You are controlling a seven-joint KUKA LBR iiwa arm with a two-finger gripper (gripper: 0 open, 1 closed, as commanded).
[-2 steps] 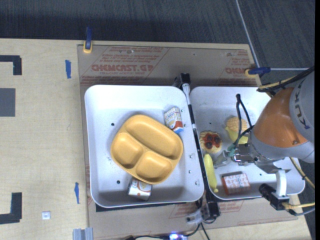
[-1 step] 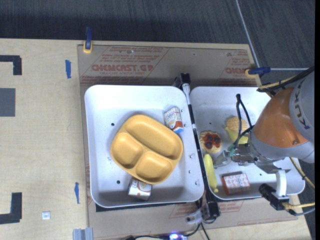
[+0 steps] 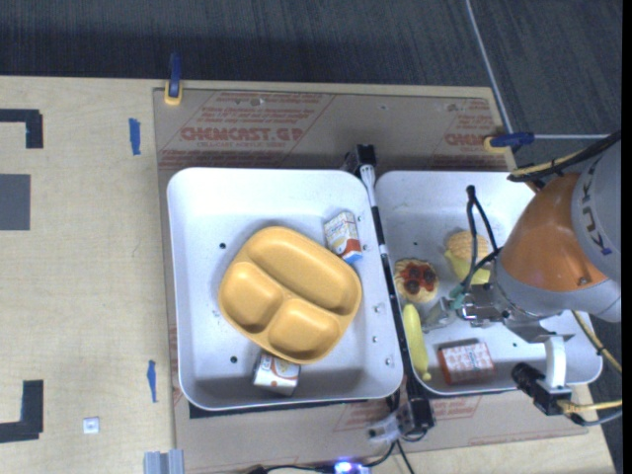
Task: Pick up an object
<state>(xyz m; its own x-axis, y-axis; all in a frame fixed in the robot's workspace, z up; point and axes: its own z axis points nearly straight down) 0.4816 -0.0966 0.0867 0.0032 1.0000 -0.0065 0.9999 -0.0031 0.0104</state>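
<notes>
The right bin [image 3: 434, 191] holds a yellow corn-like piece [image 3: 457, 248], a round red-and-yellow toy food [image 3: 416, 278], a long yellow-green piece [image 3: 414, 338] along its left wall and a flat red packet [image 3: 465, 359] near the front. My gripper [image 3: 462, 304] is low in this bin, between the round toy food and the red packet, just below the corn-like piece. The grey wrist and orange band [image 3: 553, 250] cover the bin's right half. I see nothing clearly held.
The left bin [image 3: 197, 196] carries a yellow divided plate [image 3: 289, 291], a small carton [image 3: 342, 232] at its far right edge and another carton [image 3: 276, 373] at its front. A black bar [image 3: 373, 215] runs between the bins. Cardboard lies under both bins.
</notes>
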